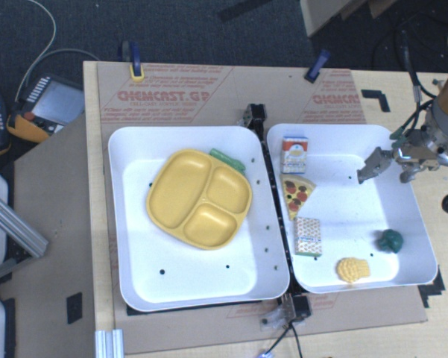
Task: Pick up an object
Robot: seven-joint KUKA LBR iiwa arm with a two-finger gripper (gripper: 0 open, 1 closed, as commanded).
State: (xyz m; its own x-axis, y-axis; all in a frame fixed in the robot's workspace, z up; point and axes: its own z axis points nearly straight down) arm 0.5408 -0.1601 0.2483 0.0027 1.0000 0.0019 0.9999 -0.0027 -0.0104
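Observation:
My gripper [385, 174] hangs over the upper right part of the right bin [414, 207], open with nothing between its fingers. Below it, near the bin's right wall, lies a dark green lump [390, 240]. A yellow corn-like piece [352, 269] rests at the bin's front. Along the bin's left side, from back to front, lie a small red and white carton [294, 154], a pizza slice [297, 192] and a patterned packet [308, 236]. None of them touches the gripper.
The left bin [134, 259] holds a yellow divided plate [200, 198] with a green item [227, 159] peeking out behind its far edge. A black clamp [254, 115] sits between the bins at the back. Cables and devices lie off the bench to the left.

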